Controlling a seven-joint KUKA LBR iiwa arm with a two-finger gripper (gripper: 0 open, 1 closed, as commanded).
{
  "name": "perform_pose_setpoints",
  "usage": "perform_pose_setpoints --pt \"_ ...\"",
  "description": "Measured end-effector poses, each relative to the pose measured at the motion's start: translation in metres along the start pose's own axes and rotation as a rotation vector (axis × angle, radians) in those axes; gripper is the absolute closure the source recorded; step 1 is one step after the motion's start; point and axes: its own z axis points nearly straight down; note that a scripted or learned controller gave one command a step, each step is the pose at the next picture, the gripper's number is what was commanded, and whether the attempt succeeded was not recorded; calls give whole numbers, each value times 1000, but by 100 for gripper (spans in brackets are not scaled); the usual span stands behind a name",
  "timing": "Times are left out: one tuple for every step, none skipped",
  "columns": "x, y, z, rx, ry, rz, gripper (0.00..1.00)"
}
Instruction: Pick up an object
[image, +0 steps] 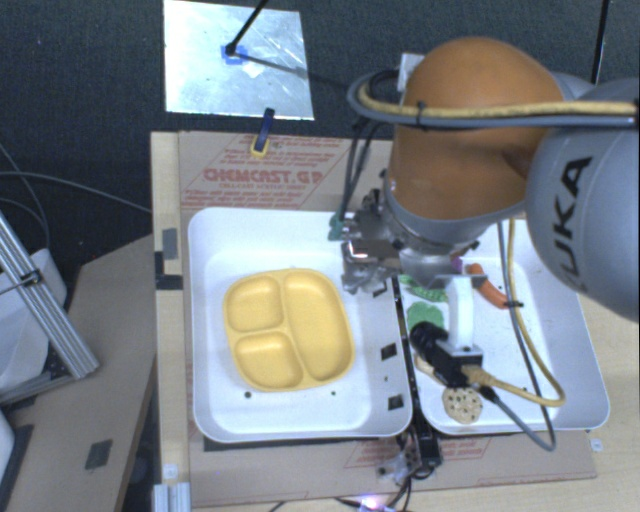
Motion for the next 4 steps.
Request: perform_pose_setpoints --pt "-26 57 73 5 -4 8 100" --pt "-30 59 83 4 -2 5 100" --pt "-67 56 106 5 -4 8 100" --pt "-64 57 94 1 -1 4 100"
